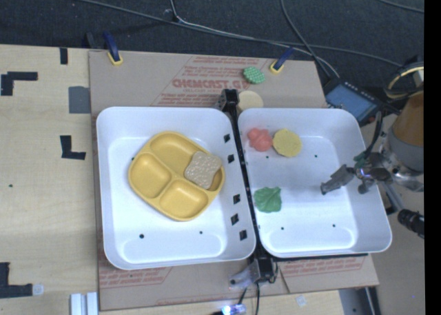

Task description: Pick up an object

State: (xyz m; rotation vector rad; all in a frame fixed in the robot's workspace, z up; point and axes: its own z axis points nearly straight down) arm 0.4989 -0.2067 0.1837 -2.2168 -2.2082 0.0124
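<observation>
The gripper point(333, 183) is hovering over the right bin point(344, 238), its fingers' state unclear. The green object point(267, 199) is lying left of it, near the yellow object point(286, 143) and pink object point(259, 139).

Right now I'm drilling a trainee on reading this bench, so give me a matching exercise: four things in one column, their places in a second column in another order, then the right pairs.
Things:
1. Beige cracker
2. Green leaf-shaped piece
3. Yellow round piece
4. Green dotted disc

Places:
A. On the cardboard beyond the bins
B. In the yellow divided plate in the left bin
C. In the right bin, near the divider, towards the camera
D. In the right bin, far side, beside the pink piece

Pairs: 1-B, 2-C, 3-D, 4-A
</observation>
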